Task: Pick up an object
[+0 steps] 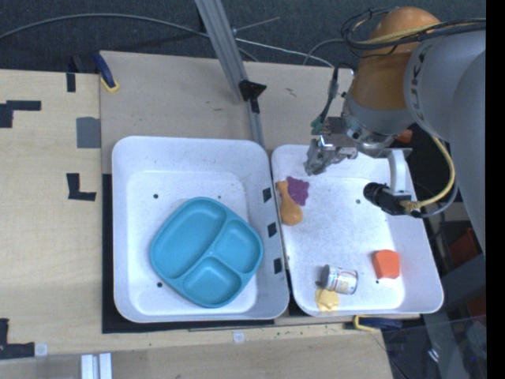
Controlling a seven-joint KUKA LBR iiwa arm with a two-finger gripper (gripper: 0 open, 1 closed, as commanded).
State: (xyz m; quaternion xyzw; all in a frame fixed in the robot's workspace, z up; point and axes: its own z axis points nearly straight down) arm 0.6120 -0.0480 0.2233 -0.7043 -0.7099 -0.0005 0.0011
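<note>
My gripper [318, 163] hangs over the far left part of the right bin [410, 287], its tips pointing down. Just below and left of it lies a purple object [297, 187], touching a tan-orange object [289, 210] beside the bin's left wall. Nothing shows between the gripper's tips. Nearer the front of the same bin lie a small tin can [342, 279] on its side, a yellow piece [327, 298] next to it, and an orange block [386, 264].
The left bin [126, 212] holds a blue divided plate [207, 250]. A grey metal pole [225, 42] slants across the bench behind the bins. Cables trail along the back. A black fitting [380, 197] juts from the arm over the right bin.
</note>
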